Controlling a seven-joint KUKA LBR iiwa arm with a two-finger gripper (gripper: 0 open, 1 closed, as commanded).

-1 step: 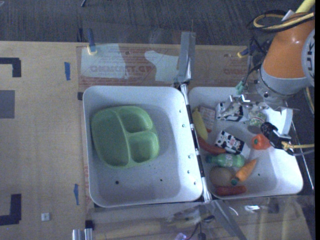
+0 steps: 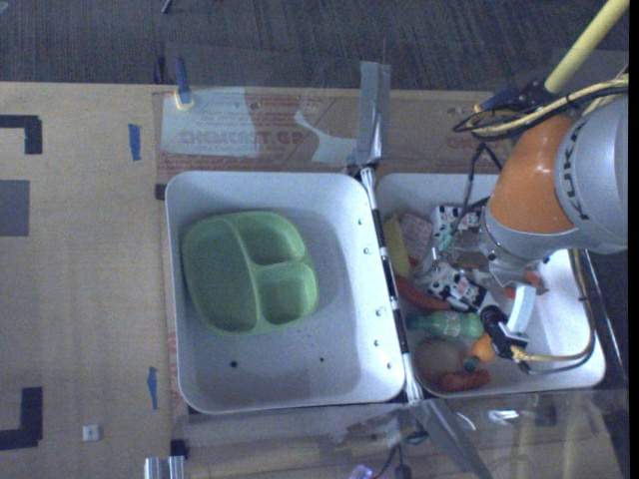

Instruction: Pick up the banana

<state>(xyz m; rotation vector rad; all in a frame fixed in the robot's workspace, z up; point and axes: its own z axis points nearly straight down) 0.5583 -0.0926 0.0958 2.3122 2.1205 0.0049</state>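
The banana [image 2: 396,245] is a small yellow piece lying lengthwise against the left wall of the right bin [image 2: 589,352], near its back. My gripper [image 2: 451,255] hangs low over the middle of that bin, just right of the banana, among the cluttered items. The grey arm with its orange band [image 2: 537,190] comes in from the right and hides part of the bin's back half. Nothing can be made out in the gripper's hold.
The left bin [image 2: 200,367] holds a green divided plate [image 2: 250,270]. In the right bin lie a red chilli [image 2: 419,295], a green bottle [image 2: 446,324], a brown lump [image 2: 435,355], an orange ball [image 2: 483,348] and a black-and-white item [image 2: 459,287]. Cables trail along the arm.
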